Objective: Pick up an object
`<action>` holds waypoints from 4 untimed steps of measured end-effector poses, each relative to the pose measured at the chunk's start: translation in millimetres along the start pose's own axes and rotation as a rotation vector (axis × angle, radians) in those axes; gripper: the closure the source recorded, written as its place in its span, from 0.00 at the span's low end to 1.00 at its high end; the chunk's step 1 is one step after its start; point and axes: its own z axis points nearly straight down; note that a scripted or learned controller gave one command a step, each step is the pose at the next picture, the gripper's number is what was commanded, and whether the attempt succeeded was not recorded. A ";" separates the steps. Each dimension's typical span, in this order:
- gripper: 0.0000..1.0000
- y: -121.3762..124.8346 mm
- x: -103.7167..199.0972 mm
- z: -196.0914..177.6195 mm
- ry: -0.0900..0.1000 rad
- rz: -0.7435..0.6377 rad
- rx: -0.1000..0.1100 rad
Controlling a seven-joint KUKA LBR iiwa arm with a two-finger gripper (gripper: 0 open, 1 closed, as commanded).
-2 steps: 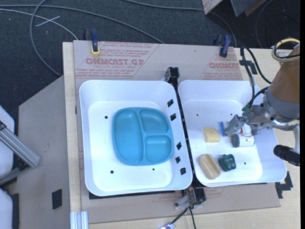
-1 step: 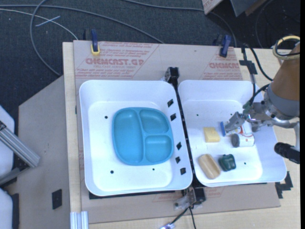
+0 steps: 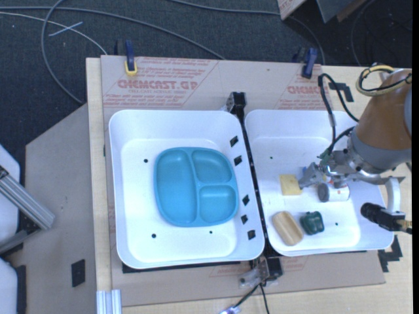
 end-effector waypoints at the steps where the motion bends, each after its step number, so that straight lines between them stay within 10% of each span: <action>1: 0.00 8.4 -2.3 40.9 -0.010 0.002 -0.031; 2: 1.00 6.9 -1.0 30.2 -0.007 0.001 -0.026; 4: 1.00 17.5 -12.5 -93.3 -0.005 -0.001 -0.013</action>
